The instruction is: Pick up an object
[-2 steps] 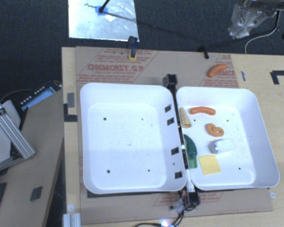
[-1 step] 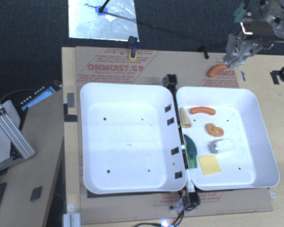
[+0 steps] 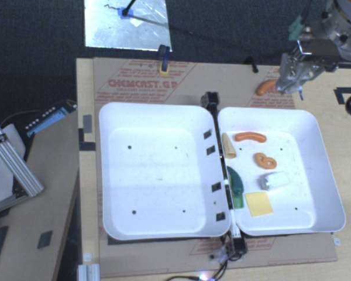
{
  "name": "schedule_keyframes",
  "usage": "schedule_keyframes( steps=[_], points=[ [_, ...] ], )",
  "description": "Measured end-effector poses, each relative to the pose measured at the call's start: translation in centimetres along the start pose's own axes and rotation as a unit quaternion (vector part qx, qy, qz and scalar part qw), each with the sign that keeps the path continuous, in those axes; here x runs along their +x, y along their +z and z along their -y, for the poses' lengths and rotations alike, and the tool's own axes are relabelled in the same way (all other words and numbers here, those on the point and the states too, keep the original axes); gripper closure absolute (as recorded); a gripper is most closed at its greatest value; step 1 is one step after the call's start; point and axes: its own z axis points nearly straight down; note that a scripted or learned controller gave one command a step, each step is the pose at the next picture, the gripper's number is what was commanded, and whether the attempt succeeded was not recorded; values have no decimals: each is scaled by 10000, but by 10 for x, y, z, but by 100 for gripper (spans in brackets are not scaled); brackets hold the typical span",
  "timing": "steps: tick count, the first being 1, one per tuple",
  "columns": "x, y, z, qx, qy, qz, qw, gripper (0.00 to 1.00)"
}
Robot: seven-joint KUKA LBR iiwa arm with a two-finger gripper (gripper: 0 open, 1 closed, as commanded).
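My gripper (image 3: 284, 85) hangs at the upper right, above the far rim of the right bin (image 3: 324, 157). A small orange piece (image 3: 265, 88) sticks out to the left from between its fingertips, and the fingers are shut on it. In the right bin lie an orange sausage (image 3: 250, 137), a cream cone-shaped piece (image 3: 229, 145), an orange pretzel shape (image 3: 264, 160), a white block (image 3: 273, 181), a yellow square (image 3: 258, 204) and a green piece (image 3: 236, 186) against the divider.
The left bin (image 3: 108, 157) sits beside the right one, joined by a black clip strip (image 3: 217, 157). A silver sheet (image 3: 127, 16) and a blue-yellow clamp (image 3: 164, 59) lie beyond the bins. Metal rails (image 3: 9, 163) stand at the far left.
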Motion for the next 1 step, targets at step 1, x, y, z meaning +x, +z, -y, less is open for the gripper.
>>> schedule_keyframes(
  steps=[1],
  points=[
    [2, 0, 30, -1, 4, 0, 10000, 100]
  ],
)
